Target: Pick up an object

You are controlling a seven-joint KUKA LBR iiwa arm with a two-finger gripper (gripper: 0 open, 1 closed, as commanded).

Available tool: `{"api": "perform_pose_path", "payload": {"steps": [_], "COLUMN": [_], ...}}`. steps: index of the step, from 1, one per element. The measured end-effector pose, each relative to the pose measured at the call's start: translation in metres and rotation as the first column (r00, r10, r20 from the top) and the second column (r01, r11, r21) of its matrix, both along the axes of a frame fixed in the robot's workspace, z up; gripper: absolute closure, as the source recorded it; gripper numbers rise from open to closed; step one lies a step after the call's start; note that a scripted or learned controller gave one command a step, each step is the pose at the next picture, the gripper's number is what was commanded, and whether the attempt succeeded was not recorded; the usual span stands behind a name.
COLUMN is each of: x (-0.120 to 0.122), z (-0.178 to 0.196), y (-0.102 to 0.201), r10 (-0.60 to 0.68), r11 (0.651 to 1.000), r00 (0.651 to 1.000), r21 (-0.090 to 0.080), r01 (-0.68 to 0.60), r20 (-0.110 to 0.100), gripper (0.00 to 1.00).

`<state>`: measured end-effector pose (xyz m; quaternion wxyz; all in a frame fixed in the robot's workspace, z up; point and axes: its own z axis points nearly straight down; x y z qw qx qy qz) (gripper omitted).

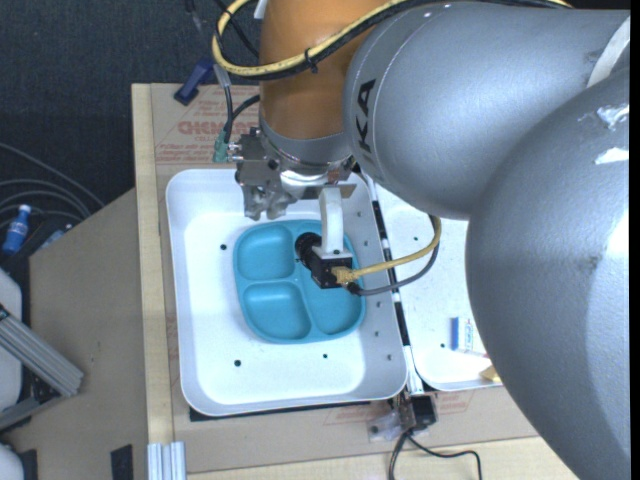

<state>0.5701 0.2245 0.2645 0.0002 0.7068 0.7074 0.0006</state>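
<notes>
The gripper (266,204) hung over the far part of the left bin (195,298), right at the upper left corner of the blue plate (283,313). The plate therefore lay just toward the near side and the right of it, and any grasp would likely have had to settle on that corner rim. Whether the gripper was released or clenched could not be told from this angle, and nothing showed held in it. The plate sat flat in the middle of the left bin, nearly as wide as long, its slightly longer side running from far to near. By count there was one plate with three hollows, two bins, and one arm. In the right bin (440,370) a small blue-and-white item (456,334) and a tan scrap (488,373) lay beside the arm's bulk.
</notes>
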Motion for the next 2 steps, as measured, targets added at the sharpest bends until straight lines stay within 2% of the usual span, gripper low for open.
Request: {"api": "perform_pose_path", "payload": {"steps": [1, 2], "x": [0.019, 0.056], "z": [-0.062, -0.004], "y": [0.0, 0.0], "r10": [-0.002, 0.0], "r11": [1.0, 1.0], "r00": [1.0, 1.0], "r21": [-0.001, 0.0], "r01": [0.002, 0.0], "r20": [-0.006, 0.0], "gripper": [1.0, 1.0]}}
